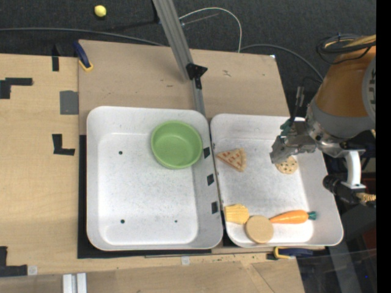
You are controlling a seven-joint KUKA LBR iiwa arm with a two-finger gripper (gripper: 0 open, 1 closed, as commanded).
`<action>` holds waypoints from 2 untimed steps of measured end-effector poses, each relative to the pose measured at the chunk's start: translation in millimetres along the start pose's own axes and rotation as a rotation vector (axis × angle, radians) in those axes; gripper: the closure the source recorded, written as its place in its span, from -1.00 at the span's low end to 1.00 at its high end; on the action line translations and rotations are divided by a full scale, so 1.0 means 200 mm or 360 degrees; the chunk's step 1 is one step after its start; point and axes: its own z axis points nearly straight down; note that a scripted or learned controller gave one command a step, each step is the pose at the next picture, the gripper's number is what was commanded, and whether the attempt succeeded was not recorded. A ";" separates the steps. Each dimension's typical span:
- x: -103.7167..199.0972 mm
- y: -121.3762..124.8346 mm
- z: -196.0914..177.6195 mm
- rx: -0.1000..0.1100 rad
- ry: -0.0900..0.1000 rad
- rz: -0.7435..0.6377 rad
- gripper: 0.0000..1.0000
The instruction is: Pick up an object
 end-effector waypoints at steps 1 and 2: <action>0.24 0.19 -0.01 0.0007 0.0004 -0.0007 1.00; 0.48 0.39 0.05 0.0009 0.0003 -0.0005 1.00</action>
